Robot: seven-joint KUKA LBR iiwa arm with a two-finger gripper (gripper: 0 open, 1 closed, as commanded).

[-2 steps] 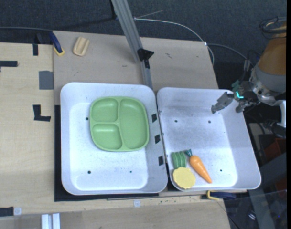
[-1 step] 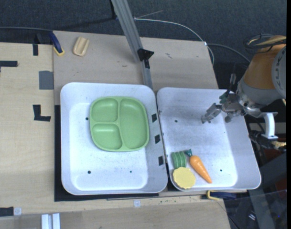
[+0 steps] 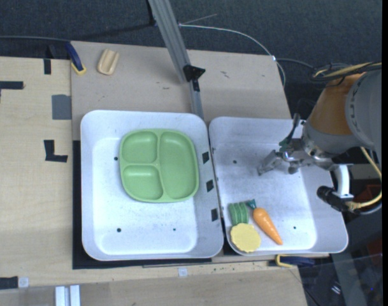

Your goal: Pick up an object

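Carrot [image 3: 267,225] (orange, tapered) lies lower right, tip pointing toward the bottom right; gripper [image 3: 268,166] open, empty, above it.

Two bins [image 3: 92,171] – one plate [image 3: 159,164] (three toys [image 3: 267,225]).

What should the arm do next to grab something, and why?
Probably swing toward the near edge of the right bin. The end effector hovers over bare floor there, while the carrot, a green piece and a yellow disc lie clustered nearer the camera.
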